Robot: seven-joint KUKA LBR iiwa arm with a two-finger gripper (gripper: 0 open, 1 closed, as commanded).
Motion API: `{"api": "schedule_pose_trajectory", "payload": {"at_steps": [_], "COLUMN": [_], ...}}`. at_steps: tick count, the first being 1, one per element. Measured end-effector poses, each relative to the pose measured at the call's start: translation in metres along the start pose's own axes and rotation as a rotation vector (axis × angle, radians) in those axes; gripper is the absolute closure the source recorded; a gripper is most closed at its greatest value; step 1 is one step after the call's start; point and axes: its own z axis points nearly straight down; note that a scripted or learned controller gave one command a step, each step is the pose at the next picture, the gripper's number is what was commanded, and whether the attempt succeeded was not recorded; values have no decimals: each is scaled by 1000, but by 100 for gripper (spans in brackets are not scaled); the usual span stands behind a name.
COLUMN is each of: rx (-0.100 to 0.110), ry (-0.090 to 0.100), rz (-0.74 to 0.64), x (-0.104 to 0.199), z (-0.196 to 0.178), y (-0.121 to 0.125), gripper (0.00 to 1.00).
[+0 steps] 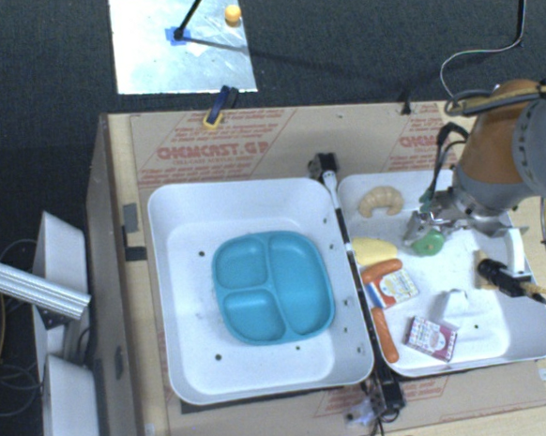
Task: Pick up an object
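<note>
Down in the right bin, the gripper sits low over a small green object, perhaps a toy vegetable. Metal parts of it crowd the top of that object, but from this slanted camera view I cannot tell how the gripper is set, nor whether the green piece is actually caught or merely lies under it. The arm, grey with its orange band, reaches in from the right.

Around that spot lie a croissant toward the far side of the bin, a yellow wedge like cheese and a red sausage near the divider, a small printed card or packet, an orange carrot-like stick, and a dark red box at the near side. The left bin holds a blue sectioned plate.

By my reading, the step in hand is the grasp itself, at the bottom of the reach. Next would come a firm close on the green piece and a straight lift; only once it rises off the floor will the hold be proven.
</note>
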Motion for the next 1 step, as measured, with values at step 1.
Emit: {"api": "schedule_pose_trajectory", "payload": {"at_steps": [1], "rx": [1], "ry": [1], "rz": [-2], "x": [103], "z": [-90], "y": [-12], "gripper": [100]}}
